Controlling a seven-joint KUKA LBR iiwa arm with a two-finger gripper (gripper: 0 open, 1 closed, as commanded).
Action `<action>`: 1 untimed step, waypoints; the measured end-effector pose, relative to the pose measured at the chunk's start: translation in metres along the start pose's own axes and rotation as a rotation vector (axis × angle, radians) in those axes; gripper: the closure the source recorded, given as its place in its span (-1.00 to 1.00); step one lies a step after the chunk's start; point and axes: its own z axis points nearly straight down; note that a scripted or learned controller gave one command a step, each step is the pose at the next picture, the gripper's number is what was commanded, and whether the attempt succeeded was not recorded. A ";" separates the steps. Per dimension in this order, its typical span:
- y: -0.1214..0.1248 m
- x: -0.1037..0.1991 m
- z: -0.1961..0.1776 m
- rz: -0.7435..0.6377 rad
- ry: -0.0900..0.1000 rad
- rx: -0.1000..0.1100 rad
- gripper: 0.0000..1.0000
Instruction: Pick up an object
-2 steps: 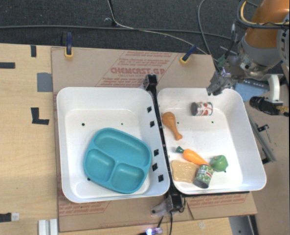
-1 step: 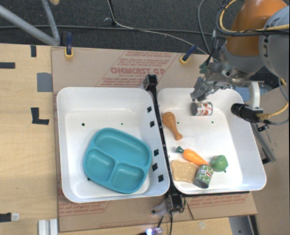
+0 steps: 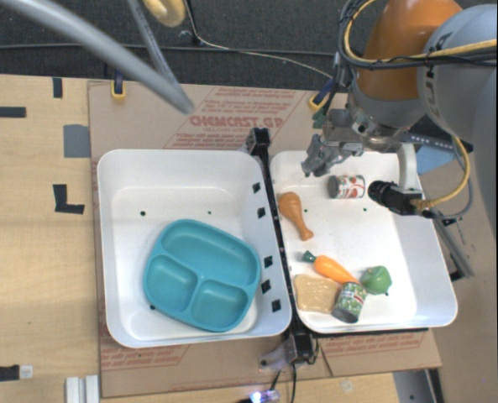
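Gripper [image 3: 317,163] above right bin [image 3: 416,259] — grip state unclear — small can [image 3: 347,186] on its side, axis left-right.

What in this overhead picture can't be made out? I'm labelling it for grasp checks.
- Grey two-finger gripper, camera view: fingertips too small and dark to judge their spacing.
- Small white can with red label: print too small to read.
- Dark green can: covers one corner of the tan bread slice.

A robotics lab test bench.
A grey industrial arm [image 3: 450,49] with an orange band reaches in from three o'clock over two white bins [image 3: 123,183] set on printed cardboard [image 3: 232,116] atop a wooden bench [image 3: 30,225]; black tape marks [image 3: 64,198] sit at nine o'clock, loose cables [image 3: 257,54] trail at twelve, and toy food props lie at four.
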 end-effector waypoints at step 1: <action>-0.004 0.061 0.015 -0.001 0.000 0.001 1.00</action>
